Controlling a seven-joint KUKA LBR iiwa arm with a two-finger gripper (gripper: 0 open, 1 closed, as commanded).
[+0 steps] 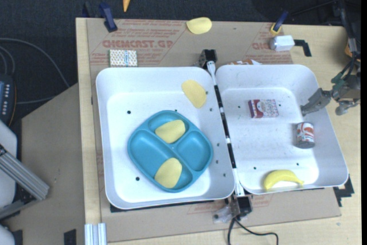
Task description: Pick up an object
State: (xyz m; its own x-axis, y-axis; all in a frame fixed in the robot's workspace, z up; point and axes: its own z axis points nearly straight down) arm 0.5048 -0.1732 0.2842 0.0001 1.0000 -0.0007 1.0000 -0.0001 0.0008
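The right bin holds a small red and white carton, a red and silver can and a yellow banana near its front edge. My gripper hangs over this bin's right rim, just above and to the right of the can. Its fingers are spread apart with nothing between them. The left bin carries a blue divided plate with two yellow pieces in its compartments. Another yellow piece lies by that bin's back right corner.
On the cardboard behind the bins lie a yellow lemon-like object, a patterned packet and a white block. Blue clamps hold the board. A small carrot lies on the dark floor beyond.
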